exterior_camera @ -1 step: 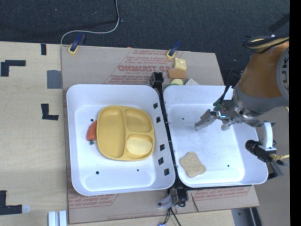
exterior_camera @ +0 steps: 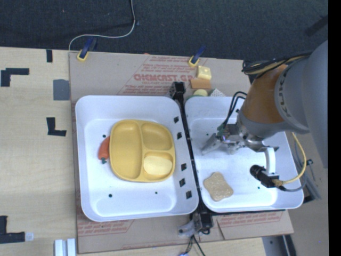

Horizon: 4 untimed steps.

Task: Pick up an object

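My gripper [exterior_camera: 209, 145] hangs low over the right bin [exterior_camera: 282, 196], in its left middle part, pointing toward the divider. Its fingers look slightly spread, and nothing shows between them. A tan, biscuit-like piece [exterior_camera: 218, 186] lies on the bin floor just in front of the gripper, apart from it. In the left bin [exterior_camera: 88, 196] sits a yellow divided plate [exterior_camera: 133, 143] with a pale yellow lump [exterior_camera: 157, 165] in its lower right compartment. An orange-red item [exterior_camera: 103, 149] peeks out from under the plate's left rim.
A yellow block [exterior_camera: 201, 78] and a small greenish thing [exterior_camera: 200, 93] sit on the cardboard behind the bins. A black clip [exterior_camera: 177, 89] stands at the back of the divider. The arm's orange band [exterior_camera: 264, 97] and cables [exterior_camera: 272, 177] overhang the right bin's right half.
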Each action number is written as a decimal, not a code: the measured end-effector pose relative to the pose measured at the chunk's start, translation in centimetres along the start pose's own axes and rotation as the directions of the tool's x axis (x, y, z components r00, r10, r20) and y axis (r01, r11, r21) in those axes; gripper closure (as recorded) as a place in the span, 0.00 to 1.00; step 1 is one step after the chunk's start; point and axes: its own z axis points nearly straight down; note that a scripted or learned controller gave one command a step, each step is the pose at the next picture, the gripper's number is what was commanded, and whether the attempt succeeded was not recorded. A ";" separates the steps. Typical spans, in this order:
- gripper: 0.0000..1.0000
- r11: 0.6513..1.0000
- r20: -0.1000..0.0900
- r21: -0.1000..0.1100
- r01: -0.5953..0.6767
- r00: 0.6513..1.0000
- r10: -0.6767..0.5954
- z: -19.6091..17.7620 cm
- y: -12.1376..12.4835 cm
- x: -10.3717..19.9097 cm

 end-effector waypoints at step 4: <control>0.00 1.000 0.000 -0.001 -0.001 1.000 0.001 1.7 10.5 0.4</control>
